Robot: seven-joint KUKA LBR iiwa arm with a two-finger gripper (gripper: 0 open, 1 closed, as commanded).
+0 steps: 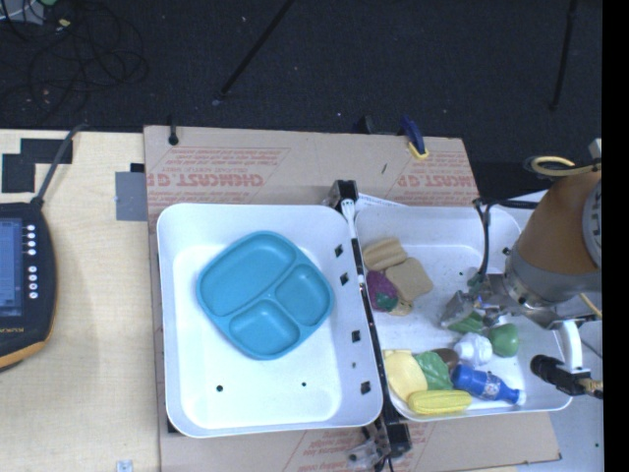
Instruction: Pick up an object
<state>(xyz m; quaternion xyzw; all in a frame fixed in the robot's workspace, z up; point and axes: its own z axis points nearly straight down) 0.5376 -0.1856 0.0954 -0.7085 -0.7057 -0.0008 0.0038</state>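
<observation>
Gripper point(470, 308) sits low in the right bin point(432, 239), just left of a green ball point(505, 340); can't tell its grip, and the ball looks round, no clear axis.

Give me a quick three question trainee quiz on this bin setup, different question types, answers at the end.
1. True or false: the blue three-compartment plastic plate lies in the right white bin.
2. Which bin is the grey arm's gripper over?
3. The blue plastic bottle lies: A) at the right bin's near edge B) on the plate C) on the cardboard.

Key: 1 false, it lies in the left white bin. 2 the right bin. 3 A.
</observation>
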